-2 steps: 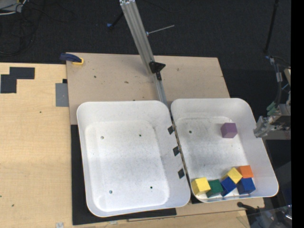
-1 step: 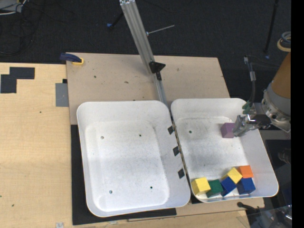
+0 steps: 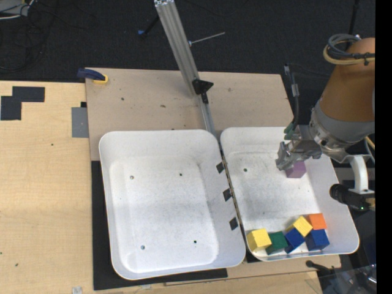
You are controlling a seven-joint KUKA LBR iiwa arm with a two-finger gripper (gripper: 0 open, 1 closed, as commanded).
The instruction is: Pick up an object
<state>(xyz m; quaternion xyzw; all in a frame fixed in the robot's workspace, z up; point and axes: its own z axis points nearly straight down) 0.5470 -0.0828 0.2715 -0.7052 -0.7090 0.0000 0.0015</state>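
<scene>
My gripper [image 3: 293,160] hangs over the upper right part of the right bin [image 3: 263,182], reaching in from the right. A small purple block [image 3: 297,169] sits between its fingertips, its top hidden by the gripper body, and the fingers look shut on it. Several other blocks lie bunched in the bin's near right corner: a yellow block [image 3: 260,237], a green block [image 3: 277,242], a second yellow block [image 3: 302,226], an orange block [image 3: 316,220] and two blue blocks [image 3: 316,240].
The left bin [image 3: 116,164] lies beside the right one, with black clips [image 3: 226,194] along the shared rim. A slanted aluminium rail [image 3: 182,48] rises behind the bins. The arm's orange band [image 3: 349,90] and a black fitting [image 3: 348,195] stand at the right edge.
</scene>
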